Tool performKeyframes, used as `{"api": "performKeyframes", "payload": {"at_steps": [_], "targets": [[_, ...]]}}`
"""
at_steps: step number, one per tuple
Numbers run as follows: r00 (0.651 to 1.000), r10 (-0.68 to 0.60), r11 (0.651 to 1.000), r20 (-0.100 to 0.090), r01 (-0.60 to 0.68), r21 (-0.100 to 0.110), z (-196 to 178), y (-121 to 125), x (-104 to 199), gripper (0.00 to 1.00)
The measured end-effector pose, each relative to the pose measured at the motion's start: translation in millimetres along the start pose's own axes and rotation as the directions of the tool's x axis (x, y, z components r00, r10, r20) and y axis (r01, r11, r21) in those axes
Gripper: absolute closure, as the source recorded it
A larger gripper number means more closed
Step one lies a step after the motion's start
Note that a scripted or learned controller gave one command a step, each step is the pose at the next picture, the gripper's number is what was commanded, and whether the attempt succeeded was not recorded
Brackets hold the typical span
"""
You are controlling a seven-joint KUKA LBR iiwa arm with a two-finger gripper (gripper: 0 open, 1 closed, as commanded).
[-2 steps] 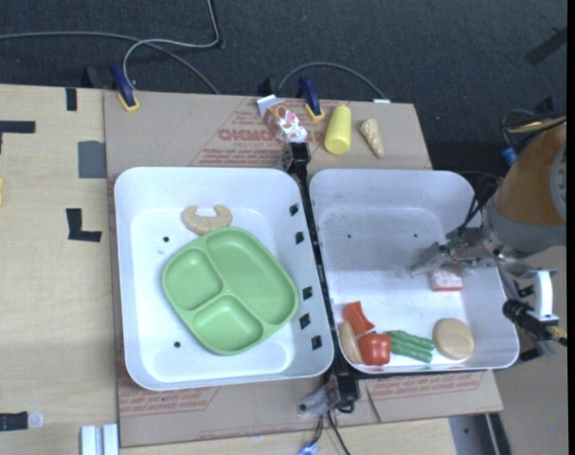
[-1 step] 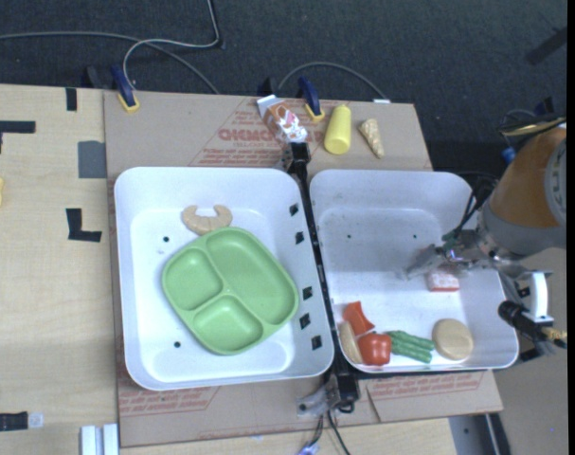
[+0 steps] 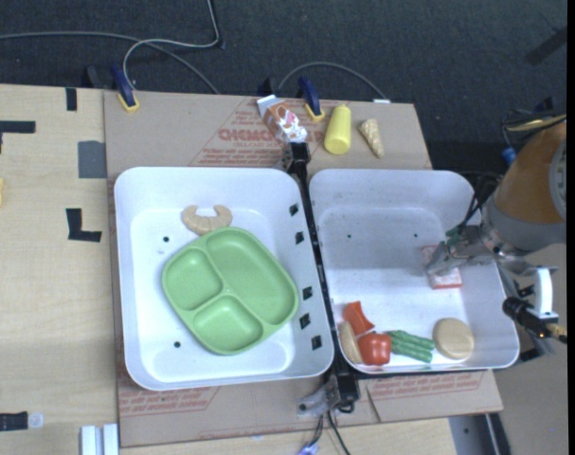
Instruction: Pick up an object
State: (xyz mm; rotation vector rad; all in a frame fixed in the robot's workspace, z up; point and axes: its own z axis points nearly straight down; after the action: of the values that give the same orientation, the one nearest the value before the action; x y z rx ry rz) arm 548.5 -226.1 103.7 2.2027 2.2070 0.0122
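My gripper point(image 3: 445, 263) hangs low over the right side of the right bin point(image 3: 382, 197), close to its right wall. The grey arm with its orange band point(image 3: 533, 183) reaches in from the right. Along the near edge of this bin lie a red piece point(image 3: 356, 316), a red tomato-like piece point(image 3: 374, 349), a green vegetable piece point(image 3: 412, 345) and a round tan bun point(image 3: 453, 338). The bun sits some way in front of the gripper. A small pinkish patch shows right under the gripper tip; what it is cannot be made out.
The left bin point(image 3: 140, 207) holds a green divided plate point(image 3: 229, 290) and a tan crescent piece point(image 3: 206, 219). Behind the bins, on cardboard, lie a yellow bottle point(image 3: 337, 129), a tan cone point(image 3: 372, 137) and a small packet point(image 3: 285, 121). Cables run across the back.
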Motion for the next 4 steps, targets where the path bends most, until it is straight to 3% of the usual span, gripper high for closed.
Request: {"api": "performKeyframes", "payload": {"at_steps": [1,3,4], "targets": [[1.0,-0.001,1.0,-0.001,0.001,0.0,0,0,1,0.0],[1.0,0.0,1.0,-0.006,0.0,0.007,11,1,2,0.0],[1.0,-0.001,1.0,0.002,0.001,0.0,0,3,0,1.0]]}}
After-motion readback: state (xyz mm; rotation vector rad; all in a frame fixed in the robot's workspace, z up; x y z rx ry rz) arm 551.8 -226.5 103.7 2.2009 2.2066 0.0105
